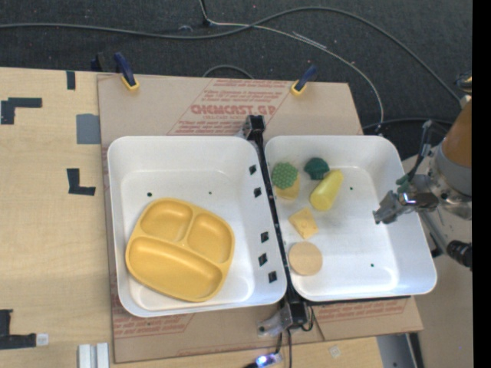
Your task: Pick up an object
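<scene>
One gripper [390,208] at the right edge of the frame, hanging over the right rim of the right bin [399,271], dark and small against the white; whether it is open or closed cannot be told from this angle, and nothing shows between its tips. Behind it the grey arm [453,176] runs off to the right, orange band [460,136] just visible at the frame's edge. Moving left across the bin floor, well apart from the gripper, comes the cluster of objects: a yellow cylinder [326,189] lying tilted in the upper middle of the bin, a dark green lump [316,167] just above it and touching or nearly so, and a green textured ball [285,175] to their left, close to the divider, sitting on or against a pale yellow piece. Below those, a yellow block [304,223], and lower still a tan disc [305,258] flat on the floor near the lower left corner of that bin. Across the black divider [265,205], the left bin [126,167] holds a yellow plate [180,248] with three compartments, lying in its lower half. Both bins rest on a brown board [222,106], pinned at the top by two blue-and-yellow clamps [125,71], one upper left and one upper middle. Cables [307,21] loop over the dark floor along the top of the frame.
</scene>
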You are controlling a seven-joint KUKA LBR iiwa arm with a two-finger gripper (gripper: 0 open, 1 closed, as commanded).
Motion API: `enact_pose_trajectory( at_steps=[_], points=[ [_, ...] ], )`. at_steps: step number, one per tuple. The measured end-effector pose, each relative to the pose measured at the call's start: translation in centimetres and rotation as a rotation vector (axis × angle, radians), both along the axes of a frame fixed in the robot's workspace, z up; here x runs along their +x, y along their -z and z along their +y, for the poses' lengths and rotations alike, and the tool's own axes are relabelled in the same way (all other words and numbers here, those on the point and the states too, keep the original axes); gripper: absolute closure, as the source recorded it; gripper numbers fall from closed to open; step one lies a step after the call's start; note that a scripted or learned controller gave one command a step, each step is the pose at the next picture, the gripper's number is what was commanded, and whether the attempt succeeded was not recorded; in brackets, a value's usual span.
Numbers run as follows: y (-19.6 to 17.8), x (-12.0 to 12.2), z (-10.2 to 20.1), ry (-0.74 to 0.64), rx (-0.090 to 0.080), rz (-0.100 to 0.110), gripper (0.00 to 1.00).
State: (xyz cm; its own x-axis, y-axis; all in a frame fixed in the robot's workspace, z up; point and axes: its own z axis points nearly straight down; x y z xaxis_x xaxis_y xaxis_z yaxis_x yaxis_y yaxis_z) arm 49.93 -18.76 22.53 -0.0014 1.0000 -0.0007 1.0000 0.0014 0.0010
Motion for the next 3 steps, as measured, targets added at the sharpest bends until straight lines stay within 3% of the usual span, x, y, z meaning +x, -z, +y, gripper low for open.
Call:
enact_pose_trajectory(
  at_steps=[3],
  points=[
    [-0.2, 4.1, 16.1, -0.006, 0.002, 0.003, 1.00]
  ],
)
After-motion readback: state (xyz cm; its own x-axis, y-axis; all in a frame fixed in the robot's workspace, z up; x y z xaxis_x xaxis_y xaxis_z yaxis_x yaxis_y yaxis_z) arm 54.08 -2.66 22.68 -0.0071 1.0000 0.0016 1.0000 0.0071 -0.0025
